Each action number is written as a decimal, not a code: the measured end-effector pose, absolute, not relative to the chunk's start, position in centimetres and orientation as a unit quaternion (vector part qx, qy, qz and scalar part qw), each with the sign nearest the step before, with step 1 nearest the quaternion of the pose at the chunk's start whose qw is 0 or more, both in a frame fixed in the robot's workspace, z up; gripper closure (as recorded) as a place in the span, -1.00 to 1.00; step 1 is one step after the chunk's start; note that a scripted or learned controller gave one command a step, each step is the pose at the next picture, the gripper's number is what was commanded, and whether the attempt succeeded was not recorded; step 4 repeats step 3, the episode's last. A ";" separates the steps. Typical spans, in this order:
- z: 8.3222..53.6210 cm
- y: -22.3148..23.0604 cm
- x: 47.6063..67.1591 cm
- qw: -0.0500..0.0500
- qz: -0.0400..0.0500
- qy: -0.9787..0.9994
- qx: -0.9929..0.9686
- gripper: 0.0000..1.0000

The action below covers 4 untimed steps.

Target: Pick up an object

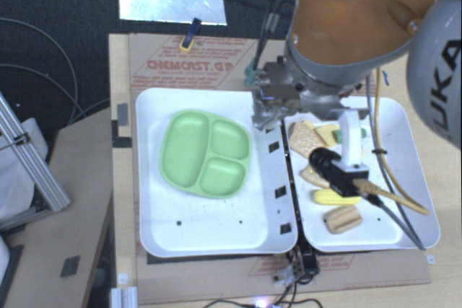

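My gripper (266, 114) hangs over the ridge between the two bins, at the far left corner of the right bin (411, 155). Nothing shows in its grasp. Just to its right in that bin lies a tan wedge-shaped piece (303, 135) with a yellow piece (328, 133) beside it. Nearer the front are a yellow corn cob (336, 197) and a tan bread roll (342, 220). A flat tan bit (311, 175) lies partly under the robot's wrist parts.
A green divided plate (206, 153) lies in the left bin (209, 227). The big orange and grey arm (361, 3) covers the far side of the right bin. A small green scrap (364, 132) peeks out by the white bracket.
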State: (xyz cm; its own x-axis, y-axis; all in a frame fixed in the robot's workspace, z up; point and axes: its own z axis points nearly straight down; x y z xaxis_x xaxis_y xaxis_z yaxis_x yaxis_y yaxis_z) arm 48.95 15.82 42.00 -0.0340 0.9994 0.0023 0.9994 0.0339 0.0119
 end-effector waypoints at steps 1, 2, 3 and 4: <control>43.1 15.8 49.0 0.004 0.006 0.721 0.693 1.00; 44.2 15.8 49.1 0.005 0.007 0.723 0.690 1.00; 45.3 15.8 49.2 0.006 0.008 0.726 0.688 1.00; 45.3 15.8 49.2 0.006 0.008 0.726 0.688 1.00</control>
